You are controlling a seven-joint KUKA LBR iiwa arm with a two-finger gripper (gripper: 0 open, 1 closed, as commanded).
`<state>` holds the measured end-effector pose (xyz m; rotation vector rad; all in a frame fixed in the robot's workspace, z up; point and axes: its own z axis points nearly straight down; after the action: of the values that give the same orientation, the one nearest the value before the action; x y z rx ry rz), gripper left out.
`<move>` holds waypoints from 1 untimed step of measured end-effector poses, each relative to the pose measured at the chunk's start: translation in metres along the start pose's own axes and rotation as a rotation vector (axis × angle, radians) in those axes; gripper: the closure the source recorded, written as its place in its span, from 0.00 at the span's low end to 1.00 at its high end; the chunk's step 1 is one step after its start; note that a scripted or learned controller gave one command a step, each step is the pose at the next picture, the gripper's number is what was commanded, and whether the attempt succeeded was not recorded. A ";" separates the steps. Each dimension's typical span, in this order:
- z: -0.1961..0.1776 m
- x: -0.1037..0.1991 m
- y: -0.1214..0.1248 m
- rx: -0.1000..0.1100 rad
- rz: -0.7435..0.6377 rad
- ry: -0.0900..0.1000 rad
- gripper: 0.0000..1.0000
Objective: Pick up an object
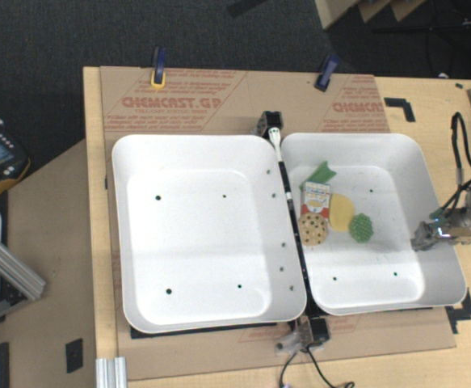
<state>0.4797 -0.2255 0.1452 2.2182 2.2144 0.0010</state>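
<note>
I am looking down on the desk (98, 217), where the left bin (195, 233) is sitting just beside the right bin (397, 289). In the right bin, near its left wall, a waffle cookie (313, 229) is lying below a small carton (316, 196), with a green leaf (322, 172) above that. A yellow piece (342, 212) and a green ball (361, 228) are lying just beside them. Over the bin's right rim the gripper (429, 237) is hovering, well apart from them; I cannot tell how its fingers are standing.

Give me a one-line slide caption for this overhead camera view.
Pincer at the right bin's edge, near small toy food items clustered inside.
</note>
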 end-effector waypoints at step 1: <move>0.016 0.086 0.021 0.008 -0.008 0.008 1.00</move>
<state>0.5008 -0.1393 0.1287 2.2166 2.2316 0.0012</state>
